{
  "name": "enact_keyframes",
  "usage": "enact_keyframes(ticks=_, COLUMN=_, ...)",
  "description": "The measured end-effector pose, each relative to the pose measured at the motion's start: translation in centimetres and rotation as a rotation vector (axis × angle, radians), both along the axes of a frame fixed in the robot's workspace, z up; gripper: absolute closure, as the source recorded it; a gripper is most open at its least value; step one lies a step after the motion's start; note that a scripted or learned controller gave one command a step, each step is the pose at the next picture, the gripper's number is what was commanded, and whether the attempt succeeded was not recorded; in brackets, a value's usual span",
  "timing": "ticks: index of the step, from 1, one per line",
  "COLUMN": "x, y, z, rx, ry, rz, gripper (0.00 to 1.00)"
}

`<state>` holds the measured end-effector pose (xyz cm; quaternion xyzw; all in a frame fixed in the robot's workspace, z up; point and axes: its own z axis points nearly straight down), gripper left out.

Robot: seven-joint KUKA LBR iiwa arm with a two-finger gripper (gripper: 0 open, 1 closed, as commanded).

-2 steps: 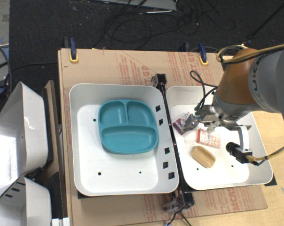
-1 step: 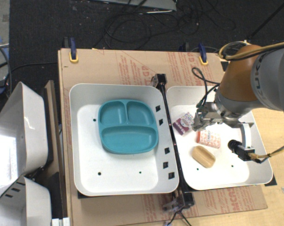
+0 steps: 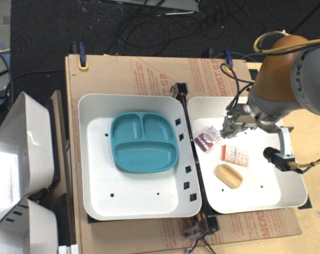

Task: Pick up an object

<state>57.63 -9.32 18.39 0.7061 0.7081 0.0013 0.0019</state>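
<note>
Hovers over right bin [image 3: 287,197]: tool [image 3: 227,129], grip state unclear. Beside it, small purple packet [image 3: 207,138], seemingly light, crinkly; best pinched across middle.

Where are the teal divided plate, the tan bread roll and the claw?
teal divided plate [image 3: 144,142], camera view, on the wide lower compartment.
tan bread roll [image 3: 229,175], camera view, on its top middle.
claw [image 3: 227,130], camera view, at its tip.

In the right bin [image 3: 292,194] you have bare white floor along the front and the far right. Three small things sit close together near its left side: a purple packet [image 3: 207,138], a pink packet [image 3: 235,155] and a tan block [image 3: 229,175]. The gripper [image 3: 229,126] hangs just above them. A big teal plate [image 3: 144,142] takes up the middle of the left bin [image 3: 94,194].
</note>
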Motion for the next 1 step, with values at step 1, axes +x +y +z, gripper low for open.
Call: enact_keyframes(ticks=1, x=0.15, y=-0.01, z=5.06, rx=-0.001, ry=-0.001, rz=0.001, gripper=1.0)
